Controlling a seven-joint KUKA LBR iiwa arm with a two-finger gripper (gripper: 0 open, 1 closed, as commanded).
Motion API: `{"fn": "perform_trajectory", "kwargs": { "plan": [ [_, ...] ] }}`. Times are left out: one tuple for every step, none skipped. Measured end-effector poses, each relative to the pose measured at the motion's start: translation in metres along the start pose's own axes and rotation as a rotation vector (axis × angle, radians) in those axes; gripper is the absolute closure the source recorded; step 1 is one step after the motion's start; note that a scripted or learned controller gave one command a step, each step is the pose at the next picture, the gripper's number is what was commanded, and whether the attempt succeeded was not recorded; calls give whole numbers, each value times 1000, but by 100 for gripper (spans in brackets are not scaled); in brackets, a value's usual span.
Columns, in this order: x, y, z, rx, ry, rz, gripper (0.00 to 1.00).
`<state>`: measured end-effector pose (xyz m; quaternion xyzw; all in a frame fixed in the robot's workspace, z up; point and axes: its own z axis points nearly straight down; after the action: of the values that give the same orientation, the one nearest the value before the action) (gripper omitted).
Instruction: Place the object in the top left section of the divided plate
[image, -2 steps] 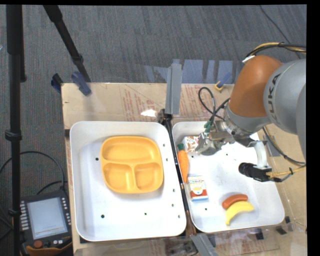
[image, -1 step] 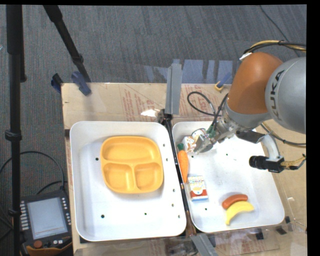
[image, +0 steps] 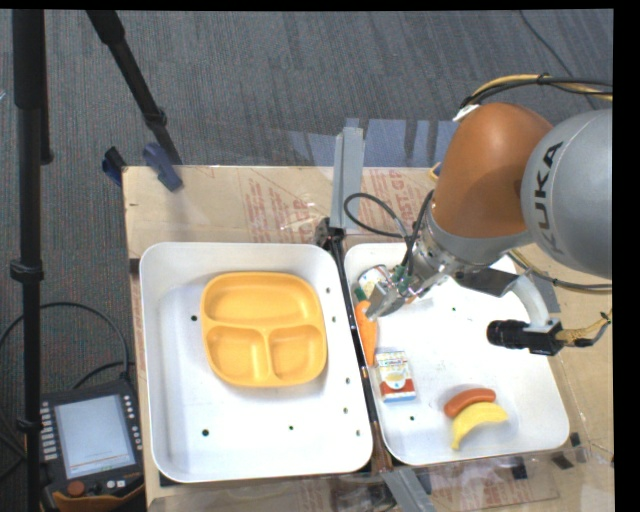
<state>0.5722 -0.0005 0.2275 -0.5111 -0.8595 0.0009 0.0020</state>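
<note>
My gripper (image: 385, 297) hangs over the carrot (image: 367, 330), which lies against the right bin's left wall (image: 352, 300). That wall could block a clean grasp or knock the carrot loose on the way to the yellow divided plate (image: 264, 328). I cannot tell how my gripper stands.
</note>
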Motion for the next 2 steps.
{"fn": "perform_trajectory", "kwargs": {
  "plan": [
    [0, 0, 0, 0, 0, 0, 0],
    [5, 11, -2, -1, -1, 99, 0]
  ]
}}
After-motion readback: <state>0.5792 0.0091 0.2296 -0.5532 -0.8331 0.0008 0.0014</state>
